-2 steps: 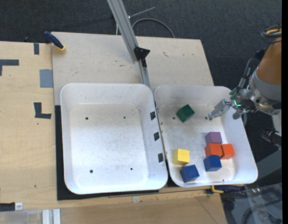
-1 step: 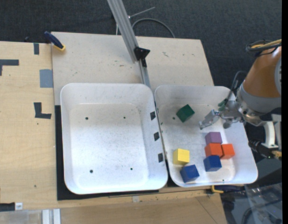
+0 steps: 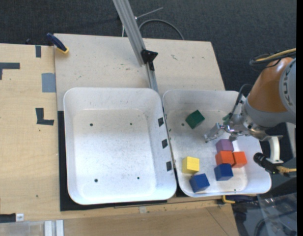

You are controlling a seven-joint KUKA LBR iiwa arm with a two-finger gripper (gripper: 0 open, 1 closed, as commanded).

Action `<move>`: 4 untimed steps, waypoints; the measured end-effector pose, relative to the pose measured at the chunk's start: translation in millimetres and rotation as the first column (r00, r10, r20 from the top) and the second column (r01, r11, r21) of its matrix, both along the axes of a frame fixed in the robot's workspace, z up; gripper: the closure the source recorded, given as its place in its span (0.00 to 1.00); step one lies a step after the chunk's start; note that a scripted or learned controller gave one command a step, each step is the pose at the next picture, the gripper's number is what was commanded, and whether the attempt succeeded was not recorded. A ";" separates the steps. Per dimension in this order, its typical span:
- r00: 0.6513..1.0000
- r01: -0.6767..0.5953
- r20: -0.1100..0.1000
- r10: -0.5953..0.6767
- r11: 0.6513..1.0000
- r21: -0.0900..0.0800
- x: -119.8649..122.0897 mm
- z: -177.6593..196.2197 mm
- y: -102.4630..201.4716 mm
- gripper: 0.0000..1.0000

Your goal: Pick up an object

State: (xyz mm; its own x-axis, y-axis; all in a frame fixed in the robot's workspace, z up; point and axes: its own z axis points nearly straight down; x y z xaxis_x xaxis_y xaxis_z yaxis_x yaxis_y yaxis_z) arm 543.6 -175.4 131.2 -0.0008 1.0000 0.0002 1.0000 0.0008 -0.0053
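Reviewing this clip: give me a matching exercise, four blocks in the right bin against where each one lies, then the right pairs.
Blocks:
1. green block
2. yellow block
3. purple block
4. orange block

Places:
A. just under the gripper
B. alone in the bin's upper part
C. left of the cluster, above a blue block
D. directly below the purple block, touching it

Pairs: 1-B, 2-C, 3-A, 4-D

Taking the green block [image 3: 194, 118] as my reference: I see open bin floor to its left and below it, down to the yellow block [image 3: 192, 164]. To its lower right, the purple [image 3: 224, 145], orange [image 3: 230, 158] and blue blocks [image 3: 223, 171] crowd together, with the gripper [image 3: 216, 132] just above them.
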 end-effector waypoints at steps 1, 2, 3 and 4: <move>1.000 0.000 0.005 0.000 1.000 0.000 0.3 -20.4 0.0 0.00; 1.000 0.000 0.003 0.000 1.000 0.001 0.3 -12.6 0.8 1.00; 1.000 -0.001 0.009 0.001 1.000 -0.001 8.8 32.8 -0.1 1.00; 1.000 0.000 0.009 0.000 1.000 -0.002 10.9 76.3 -4.9 1.00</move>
State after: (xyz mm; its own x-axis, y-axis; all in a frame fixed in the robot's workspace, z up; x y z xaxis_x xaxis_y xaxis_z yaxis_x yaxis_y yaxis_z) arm 554.5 -180.3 207.5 -0.0010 1.0000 -0.0015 1.0000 0.0010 0.0037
